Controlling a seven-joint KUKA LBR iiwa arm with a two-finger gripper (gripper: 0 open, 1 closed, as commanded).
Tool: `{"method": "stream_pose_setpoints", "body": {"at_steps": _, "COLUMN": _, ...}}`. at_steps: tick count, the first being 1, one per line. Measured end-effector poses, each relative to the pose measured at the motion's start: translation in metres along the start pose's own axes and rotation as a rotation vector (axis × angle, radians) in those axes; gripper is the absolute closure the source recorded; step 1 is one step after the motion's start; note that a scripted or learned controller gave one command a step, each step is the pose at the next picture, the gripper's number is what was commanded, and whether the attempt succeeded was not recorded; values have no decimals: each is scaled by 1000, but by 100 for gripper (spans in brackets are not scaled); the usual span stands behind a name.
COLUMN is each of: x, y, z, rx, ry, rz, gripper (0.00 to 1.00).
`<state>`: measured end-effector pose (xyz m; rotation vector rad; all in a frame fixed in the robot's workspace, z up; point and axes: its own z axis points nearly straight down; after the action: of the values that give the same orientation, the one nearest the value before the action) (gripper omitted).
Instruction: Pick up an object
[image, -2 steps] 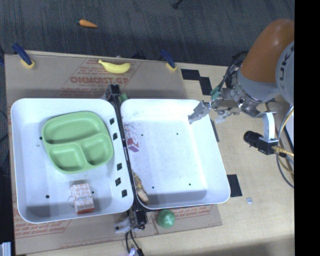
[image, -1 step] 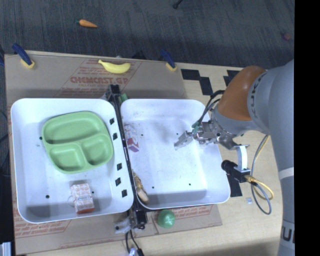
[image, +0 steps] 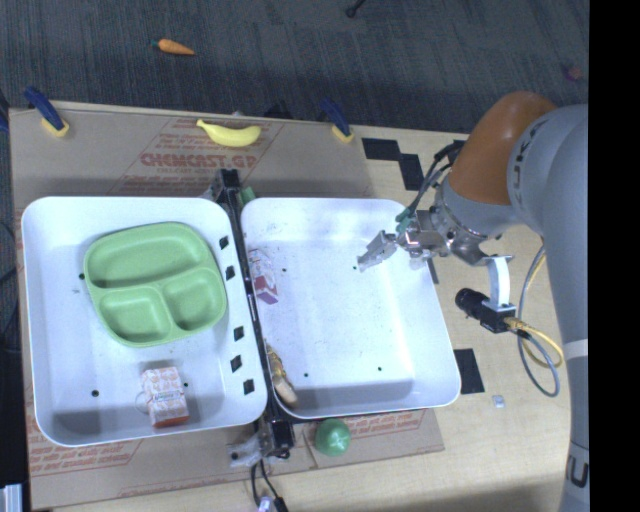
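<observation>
Far to the left of the fingers (image: 374, 252), in the left bin (image: 40, 330), a green divided plate (image: 155, 280) lies flat. A small red and white packet (image: 163, 393) lies below the plate, near the bin's front wall. A yellow banana (image: 230, 131) lies on the cardboard beyond the bins, up and left of the fingers.

In the right bin (image: 400, 385), a crumpled red and white wrapper (image: 262, 280) lies by the left wall, well to the left of the fingers. A small tan item (image: 280, 386) sits in the front left corner, too small to name. A green ball (image: 332, 436) rests on the cardboard outside the bin's front wall.

The fingers hang over the right bin's upper right part, apart from every item. I cannot tell how far open they are, and nothing shows between them. To their right, the arm (image: 510, 150) leans in over the worktop (image: 500, 450).
</observation>
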<state>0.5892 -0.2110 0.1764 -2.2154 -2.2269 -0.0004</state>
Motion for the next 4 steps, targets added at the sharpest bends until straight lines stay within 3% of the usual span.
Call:
{"method": "stream_pose_setpoints", "body": {"at_steps": 1, "x": 0, "y": -17, "z": -73, "rx": 0, "ry": -1, "rz": 1, "gripper": 0}}
{"method": "stream_pose_setpoints", "body": {"at_steps": 2, "x": 19, "y": -45, "z": 82, "rx": 4, "ry": 0, "rz": -2, "gripper": 0}}
{"method": "stream_pose_setpoints", "body": {"at_steps": 3, "x": 0, "y": -9, "z": -8, "rx": -1, "ry": -1, "rz": 0, "gripper": 0}}
{"method": "stream_pose_setpoints", "body": {"at_steps": 4, "x": 0, "y": -8, "z": -51, "rx": 0, "ry": 0, "rz": -1, "gripper": 0}}
